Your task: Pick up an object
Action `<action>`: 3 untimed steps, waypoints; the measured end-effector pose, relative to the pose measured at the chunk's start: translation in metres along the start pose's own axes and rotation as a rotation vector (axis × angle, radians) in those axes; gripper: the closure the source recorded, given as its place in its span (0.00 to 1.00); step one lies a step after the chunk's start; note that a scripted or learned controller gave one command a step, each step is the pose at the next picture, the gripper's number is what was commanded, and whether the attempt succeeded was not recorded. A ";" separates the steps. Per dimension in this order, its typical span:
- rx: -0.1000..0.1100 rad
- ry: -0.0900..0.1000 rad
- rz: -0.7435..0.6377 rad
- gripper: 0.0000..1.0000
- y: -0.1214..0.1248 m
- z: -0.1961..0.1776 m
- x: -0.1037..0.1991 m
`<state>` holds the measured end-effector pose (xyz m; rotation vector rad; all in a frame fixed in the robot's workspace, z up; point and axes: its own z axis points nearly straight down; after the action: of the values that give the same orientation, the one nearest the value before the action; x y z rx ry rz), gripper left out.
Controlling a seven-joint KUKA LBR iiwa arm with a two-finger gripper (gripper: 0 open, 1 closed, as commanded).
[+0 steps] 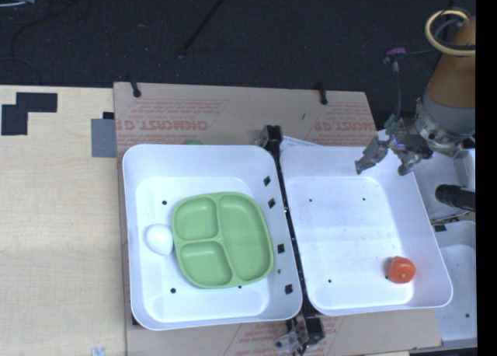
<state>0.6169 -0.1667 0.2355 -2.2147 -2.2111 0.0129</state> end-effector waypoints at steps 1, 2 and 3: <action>-0.014 -0.003 -0.002 0.00 0.002 -0.008 0.000; -0.006 -0.001 -0.002 0.00 -0.003 0.055 0.002; -0.007 -0.001 -0.003 0.00 -0.004 0.116 0.011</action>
<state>0.6108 -0.1552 0.1199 -2.2155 -2.2183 0.0053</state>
